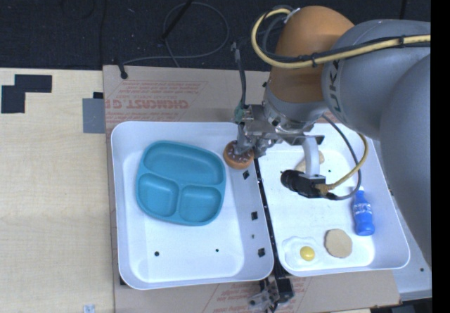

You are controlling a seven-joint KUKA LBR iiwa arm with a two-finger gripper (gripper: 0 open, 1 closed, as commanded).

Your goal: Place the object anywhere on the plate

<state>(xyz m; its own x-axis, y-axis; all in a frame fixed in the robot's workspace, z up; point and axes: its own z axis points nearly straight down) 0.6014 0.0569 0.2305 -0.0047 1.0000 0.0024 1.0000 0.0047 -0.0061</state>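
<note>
The grey arm (394, 93) sits highest and closest to your lens, filling the right side as it reaches in. Its gripper (247, 144) hangs over the seam between the two bins, at the far end of that seam. A brown ring-shaped object (238, 156) is right at its tip, overlapping the left bin's (190, 248) right rim. You cannot tell from this angle whether the gripper is apart or clamped on the ring. Since the ring seems to sit over the rim instead of on a floor, it is probably being carried.

That spot makes sense to you as a crossing point. The blue divided plate (180, 183) lies just left of the ring in the left bin, so what remains looks like a short move left, then a release over any compartment.

In the right bin (295, 213) you have a pale item (315, 159) partly hidden beside the wrist, a blue bottle (362, 213) at the right wall, and near you a tan disc (338, 243) beside a toy fried egg (304, 252).

The wrist points steeply down, the orange band (309, 37) bulging above it, and the forearm angles in from the right.
</note>
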